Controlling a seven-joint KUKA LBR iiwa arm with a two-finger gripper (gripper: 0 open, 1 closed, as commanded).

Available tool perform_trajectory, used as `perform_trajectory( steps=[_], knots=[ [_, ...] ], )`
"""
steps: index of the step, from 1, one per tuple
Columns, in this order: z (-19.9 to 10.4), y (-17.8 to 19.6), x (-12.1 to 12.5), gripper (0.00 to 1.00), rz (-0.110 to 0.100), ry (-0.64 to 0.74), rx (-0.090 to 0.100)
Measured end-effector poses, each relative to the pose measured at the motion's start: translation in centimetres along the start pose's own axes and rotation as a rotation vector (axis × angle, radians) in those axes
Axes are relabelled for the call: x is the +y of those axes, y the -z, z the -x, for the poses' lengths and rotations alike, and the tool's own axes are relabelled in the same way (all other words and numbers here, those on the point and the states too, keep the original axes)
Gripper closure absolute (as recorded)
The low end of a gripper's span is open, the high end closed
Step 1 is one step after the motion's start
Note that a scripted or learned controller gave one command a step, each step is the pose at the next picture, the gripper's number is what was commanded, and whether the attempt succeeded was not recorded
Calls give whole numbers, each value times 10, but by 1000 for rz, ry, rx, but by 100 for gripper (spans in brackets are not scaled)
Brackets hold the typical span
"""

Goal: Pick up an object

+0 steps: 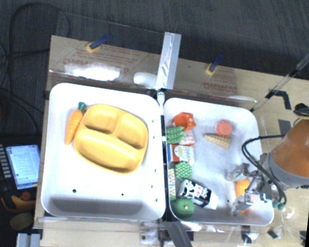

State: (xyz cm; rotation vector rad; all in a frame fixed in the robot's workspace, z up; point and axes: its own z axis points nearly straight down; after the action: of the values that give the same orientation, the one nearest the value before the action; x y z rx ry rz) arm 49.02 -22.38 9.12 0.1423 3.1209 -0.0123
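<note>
You see both white bins (56,153) in smooth plastic with a soft sheen; the yellow divided tray (111,137) looks like glossy moulded plastic; the toy carrot (73,126) beside it is smooth and matt; the worktop (150,69) shows bare, dull wood-coloured board; the tool (245,188) has grey metal parts, lightly shiny.

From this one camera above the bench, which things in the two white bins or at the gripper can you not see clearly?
- Two-finger gripper in the camera view: blurred; finger state unclear.
- Small orange object beside the gripper: partly covered by metal parts; held or loose, I cannot tell.
- Black-and-white carton: print too small to read.
- Green round toy: sits at the right bin's front rim, lower part cut off.
- Orange arm band: cut by the right edge.
</note>
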Motion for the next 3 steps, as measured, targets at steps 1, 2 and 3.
perform_trajectory(
  steps=[1,2,3],
  knots=[
    [2,10,1,100,-3,3,-1],
    [2,10,2,0,-2,4,-1],
    [1,0,45,0,1,-127,3]
  ],
)
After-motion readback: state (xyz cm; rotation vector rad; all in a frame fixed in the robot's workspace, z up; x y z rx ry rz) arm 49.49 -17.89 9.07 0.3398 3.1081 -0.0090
